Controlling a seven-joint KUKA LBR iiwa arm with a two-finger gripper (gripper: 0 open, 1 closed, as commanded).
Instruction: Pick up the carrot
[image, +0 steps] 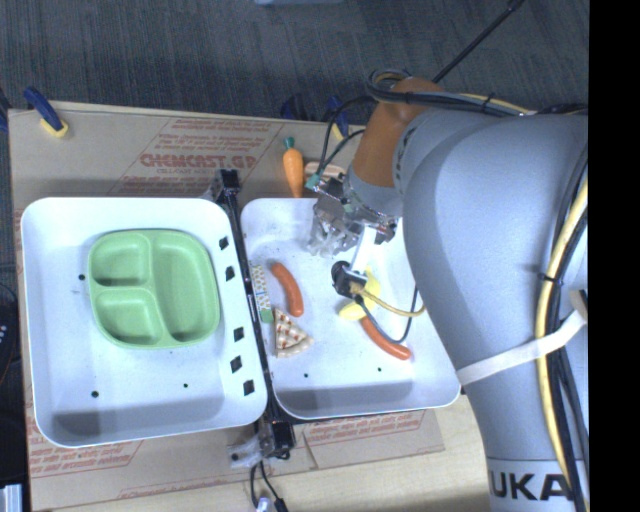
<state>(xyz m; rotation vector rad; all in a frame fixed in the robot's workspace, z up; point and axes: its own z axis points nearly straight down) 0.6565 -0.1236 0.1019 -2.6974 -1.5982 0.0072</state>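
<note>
Because the carrot (292, 170) lies outside both bins, on the brown cardboard just past the right bin's (420, 385) far rim at about eleven o'clock of that bin, the arm has to reach beyond the tray wall to get at it. It points roughly along twelve to six, green top away from the bins. The pincer (333, 236) hangs over the upper part of the right bin, at about four o'clock from the carrot and near it, not touching. Whether it is spread or closed I cannot tell, and nothing shows gripped in it.

Below the pincer in the same bin lie two sausages (287, 287), a pizza slice (290, 335) and a yellow piece (352, 310). In the left bin sits a green divided plate (155, 287), likely placed as mere clutter for this task.
</note>
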